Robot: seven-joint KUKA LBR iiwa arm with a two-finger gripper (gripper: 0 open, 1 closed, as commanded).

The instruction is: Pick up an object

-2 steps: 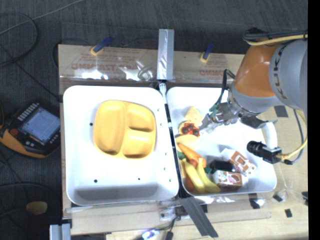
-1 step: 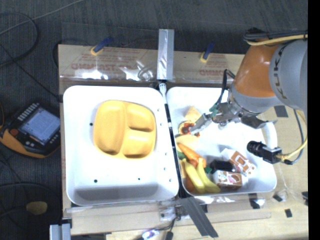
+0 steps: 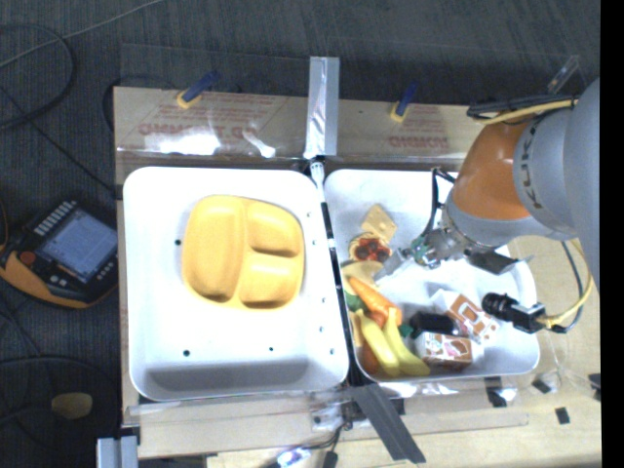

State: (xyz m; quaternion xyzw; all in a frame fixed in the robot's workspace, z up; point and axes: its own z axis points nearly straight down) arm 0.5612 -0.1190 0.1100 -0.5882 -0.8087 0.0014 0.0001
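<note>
The right bin [image 3: 507,359] holds a heap of toy food. Along its left side lie a pale wedge-shaped piece [image 3: 377,222], a dark red round piece [image 3: 370,250], an orange carrot [image 3: 371,296] and yellow bananas [image 3: 388,347]. A brown carton [image 3: 448,350] and a white-and-brown carton [image 3: 469,318] lie near the front. My gripper [image 3: 422,252] hangs low over the middle of this bin, just right of the red piece, below the orange-banded wrist [image 3: 492,178]. Nothing shows between its tips.
The left bin [image 3: 156,359] carries a yellow divided plate [image 3: 242,252]. A black cable plug [image 3: 499,305] hangs beside the wrist over the right bin. A hand-held pendant [image 3: 68,252] lies on the floor to the left. Taped plastic sheeting [image 3: 234,125] backs both bins.
</note>
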